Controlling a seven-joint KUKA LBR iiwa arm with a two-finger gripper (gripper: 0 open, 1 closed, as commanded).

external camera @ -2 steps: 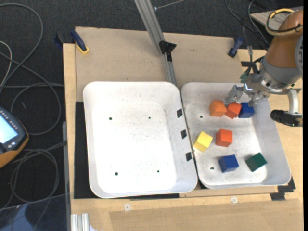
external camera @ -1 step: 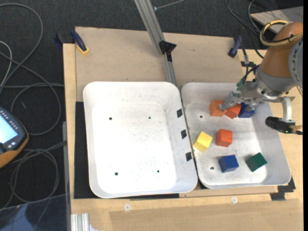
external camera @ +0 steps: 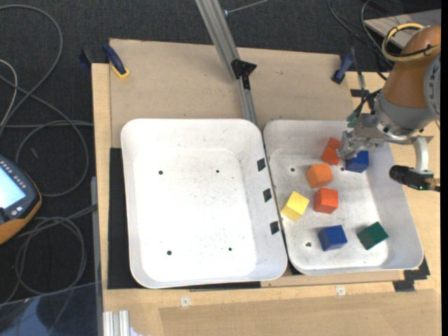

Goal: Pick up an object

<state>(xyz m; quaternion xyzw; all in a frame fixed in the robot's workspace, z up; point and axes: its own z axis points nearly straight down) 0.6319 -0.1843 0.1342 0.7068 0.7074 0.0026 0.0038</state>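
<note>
The end effector (external camera: 348, 145) sits low in the right bin (external camera: 399, 257) at about one o'clock (grip state: cannot tell), touching an orange block (external camera: 330, 150) and a blue block (external camera: 358, 162). Five more blocks lie toward six o'clock.

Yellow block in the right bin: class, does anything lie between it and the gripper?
Yes. The gripper sits at the bin's far right, by a red block and a blue one. The yellow block lies nearer and left. An orange block lies roughly on the line between them.
</note>
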